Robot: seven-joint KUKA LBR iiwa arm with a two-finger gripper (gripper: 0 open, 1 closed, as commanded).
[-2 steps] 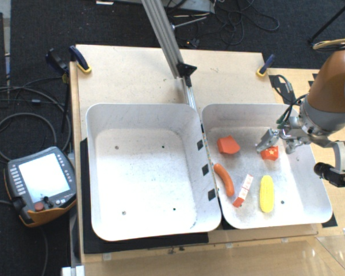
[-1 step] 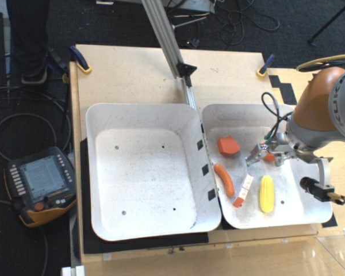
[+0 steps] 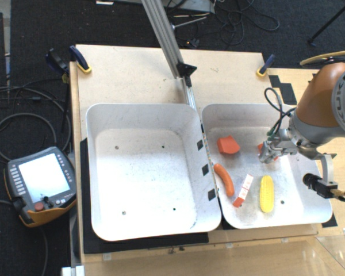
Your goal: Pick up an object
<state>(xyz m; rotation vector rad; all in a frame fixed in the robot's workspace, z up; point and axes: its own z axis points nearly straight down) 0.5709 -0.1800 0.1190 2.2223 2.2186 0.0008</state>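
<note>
Hand [image 3: 268, 154] low in right bin [image 3: 299, 211], near orange block [image 3: 229, 145]

A pale wooden bench [image 3: 138, 76] carries two shallow white bins side by side, their inner rims touching: the left bin [image 3: 98, 154] and the right bin [image 3: 230, 112]. A yellow clamp [image 3: 80, 62] grips the bench's far left corner and another clamp [image 3: 264, 66] its far right
</note>
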